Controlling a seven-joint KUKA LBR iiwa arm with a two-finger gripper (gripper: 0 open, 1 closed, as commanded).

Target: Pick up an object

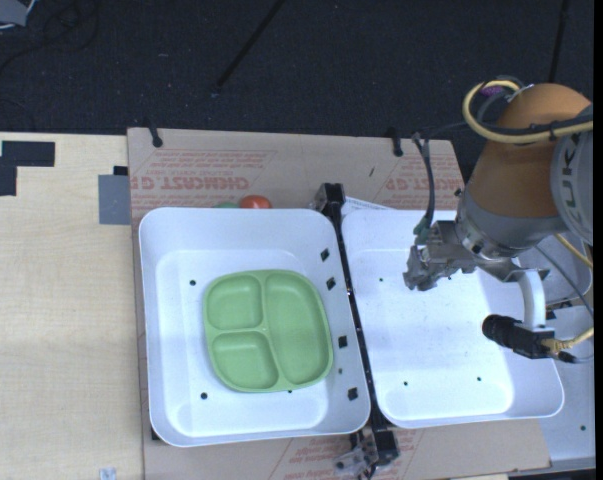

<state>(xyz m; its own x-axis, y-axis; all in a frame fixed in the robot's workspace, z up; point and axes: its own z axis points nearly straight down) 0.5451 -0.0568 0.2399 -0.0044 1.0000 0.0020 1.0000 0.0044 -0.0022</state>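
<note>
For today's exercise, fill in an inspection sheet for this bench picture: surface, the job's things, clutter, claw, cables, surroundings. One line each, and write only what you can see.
Surface: left bin and right bin, shallow and white, side by side on a cardboard sheet over a wooden bench.
Job's things: green divided plate lying flat in the left bin.
Clutter: small red and green things behind the left bin's far rim, partly hidden.
Claw: claw above the right bin's far part; nothing seen held.
Cables: yellow cable loop on the arm; dark cables down to the wrist.
Surroundings: dark floor beyond the bench, black markers on the wood.
</note>
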